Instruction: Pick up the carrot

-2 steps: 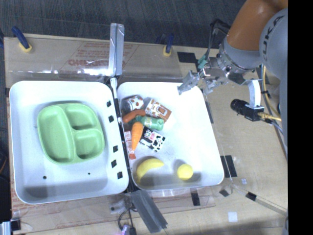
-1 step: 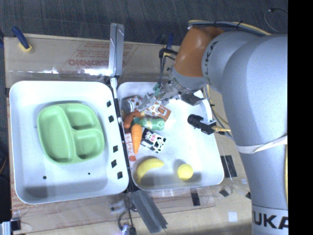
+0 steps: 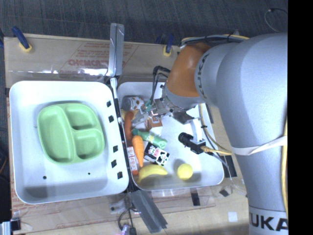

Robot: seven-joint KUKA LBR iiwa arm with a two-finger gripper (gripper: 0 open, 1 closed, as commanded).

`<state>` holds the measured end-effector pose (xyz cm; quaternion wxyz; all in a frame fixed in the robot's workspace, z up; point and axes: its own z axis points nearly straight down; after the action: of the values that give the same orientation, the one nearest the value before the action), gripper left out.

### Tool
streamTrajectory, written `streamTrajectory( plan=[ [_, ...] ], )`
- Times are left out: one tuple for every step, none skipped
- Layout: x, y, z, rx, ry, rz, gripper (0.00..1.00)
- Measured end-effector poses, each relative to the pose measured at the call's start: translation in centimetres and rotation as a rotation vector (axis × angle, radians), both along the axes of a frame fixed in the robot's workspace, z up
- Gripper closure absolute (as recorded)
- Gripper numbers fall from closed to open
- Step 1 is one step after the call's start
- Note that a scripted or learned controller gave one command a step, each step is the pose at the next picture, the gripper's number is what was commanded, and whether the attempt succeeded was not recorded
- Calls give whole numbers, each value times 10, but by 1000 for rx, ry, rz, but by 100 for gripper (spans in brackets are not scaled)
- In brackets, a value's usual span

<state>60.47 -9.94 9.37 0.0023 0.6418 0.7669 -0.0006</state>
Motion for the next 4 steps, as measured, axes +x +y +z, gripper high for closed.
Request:
streamTrajectory(
  plan=[
    [-78,-15,-4,5,9,-34,0],
    [-84,0,-4,6,8,283,0],
    [-120,-5,6,0,-20,-4,0],
    [-125,-6,10,2,0,-6,100]
  ],
)
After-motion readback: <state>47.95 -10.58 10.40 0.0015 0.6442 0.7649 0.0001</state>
